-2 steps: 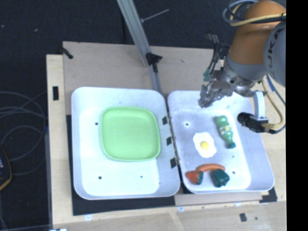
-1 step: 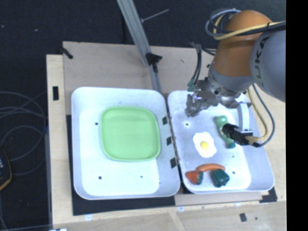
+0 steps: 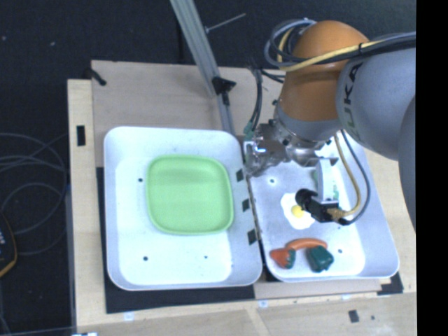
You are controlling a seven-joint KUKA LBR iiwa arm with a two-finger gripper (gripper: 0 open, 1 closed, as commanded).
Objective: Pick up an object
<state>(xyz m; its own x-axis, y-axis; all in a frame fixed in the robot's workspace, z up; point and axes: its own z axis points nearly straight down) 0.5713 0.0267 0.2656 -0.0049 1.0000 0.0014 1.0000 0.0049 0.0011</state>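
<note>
Right bin, near edge: in the right bin (image 3: 374, 261) a dark green lump (image 3: 320, 259) lies just inside the near rim. Beside it is a small red piece (image 3: 282, 258), and a curved orange strip (image 3: 306, 244) arches just behind the two.
Right bin, middle: a fried egg (image 3: 294, 215), white with a yellow yolk, lies flat on the floor, a little apart from the three pieces in front of it.
Left bin: the left bin (image 3: 126, 208) carries one green plate (image 3: 189, 194), flat and about central.
Gripper: the gripper (image 3: 260, 154) hangs over the far left corner of the right bin, close to the wall shared with the left bin. How far open it is cannot be told from this angle, and nothing can be seen in its hold.
Arm: the arm (image 3: 378, 96) leans in over the far right of the bench (image 3: 140, 93), its orange band above the wrist.
Step in hand: this looks like the approach, with no thing lifted yet. All five candidates sit on the bin floors.
Next move: the gripper probably has to travel toward the near edge and come down over one thing. The egg is closest but flat, so it likely offers little to pinch. The green lump stands taller and looks the easier target, though the near rim crowds it.
</note>
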